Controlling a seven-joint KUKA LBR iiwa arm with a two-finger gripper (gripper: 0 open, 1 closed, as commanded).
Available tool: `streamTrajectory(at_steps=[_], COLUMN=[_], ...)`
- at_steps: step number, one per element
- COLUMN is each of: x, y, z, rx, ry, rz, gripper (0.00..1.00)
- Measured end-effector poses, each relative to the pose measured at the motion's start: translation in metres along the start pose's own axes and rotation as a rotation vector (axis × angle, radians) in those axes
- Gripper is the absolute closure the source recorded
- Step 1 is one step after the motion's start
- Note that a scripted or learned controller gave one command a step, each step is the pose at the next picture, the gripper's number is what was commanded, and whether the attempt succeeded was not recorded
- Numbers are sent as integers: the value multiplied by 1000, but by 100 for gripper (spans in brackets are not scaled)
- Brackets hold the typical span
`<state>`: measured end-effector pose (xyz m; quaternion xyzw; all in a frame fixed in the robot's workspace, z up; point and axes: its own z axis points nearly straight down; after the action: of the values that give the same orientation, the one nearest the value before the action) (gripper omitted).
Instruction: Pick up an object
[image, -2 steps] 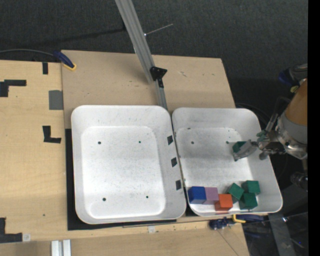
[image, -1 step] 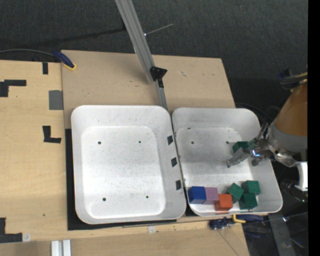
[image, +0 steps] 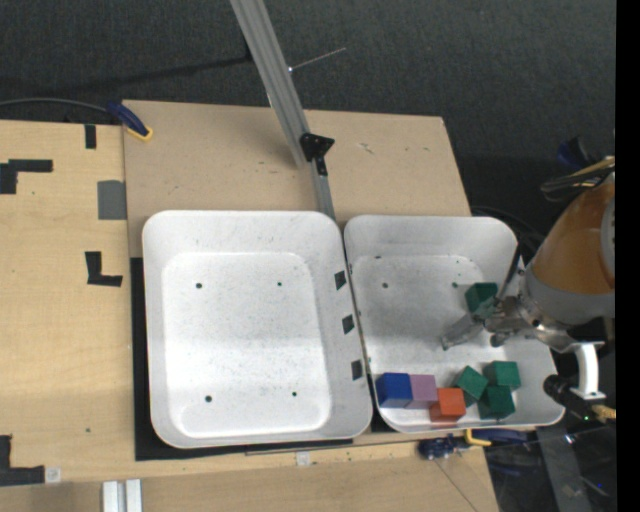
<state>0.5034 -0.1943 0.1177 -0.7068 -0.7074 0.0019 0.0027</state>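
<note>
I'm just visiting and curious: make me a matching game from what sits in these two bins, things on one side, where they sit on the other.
Things:
1. blue block
2. orange block
3. lone green block
4. purple block

Places:
A. beside the gripper, apart from the cluster
B. between blue and orange
C. leftmost of the cluster, by the right bin's near-left corner
D. just right of purple, at the near wall

Pairs: 1-C, 2-D, 3-A, 4-B

Blocks (image: 450, 390) clustered at near edge of right bin (image: 420, 235); left bin (image: 160, 300) beside.
</note>
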Motion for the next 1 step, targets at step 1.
streamTrajectory(at_steps=[1], x=[0], y=[1], z=[-12], rx=[-3], ry=[0], rz=[-1], gripper=[100])
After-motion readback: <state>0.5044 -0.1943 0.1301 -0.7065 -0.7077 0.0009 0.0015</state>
